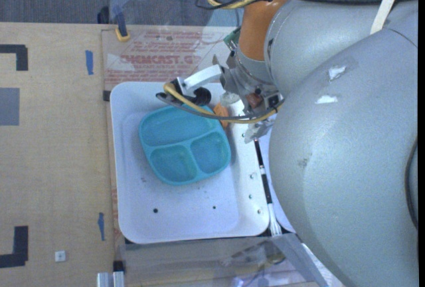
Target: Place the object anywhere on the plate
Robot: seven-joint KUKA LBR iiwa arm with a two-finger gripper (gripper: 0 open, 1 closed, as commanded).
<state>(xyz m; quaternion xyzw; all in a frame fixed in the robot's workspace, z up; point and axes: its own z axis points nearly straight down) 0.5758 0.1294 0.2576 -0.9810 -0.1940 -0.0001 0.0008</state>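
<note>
A white bin [179, 219] carries a blue three-compartment plate [184, 146] in its far half, nearer the left wall. The arm [332, 113] covers the bin's right side. The gripper [222, 101] sits at the plate's far-right rim, near the bin's far edge; its state cannot be told. A small orange-and-white object [224, 108] shows at the gripper, just beside the plate rim.

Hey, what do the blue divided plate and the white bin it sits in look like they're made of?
The blue plate looks like moulded plastic: uniform turquoise colour, rounded ridges between its three compartments, a soft satin sheen. The white bin also looks plastic, or possibly coated metal: smooth, matte white, with rounded corners and a shallow raised rim. The picture can't settle which for the bin.
</note>
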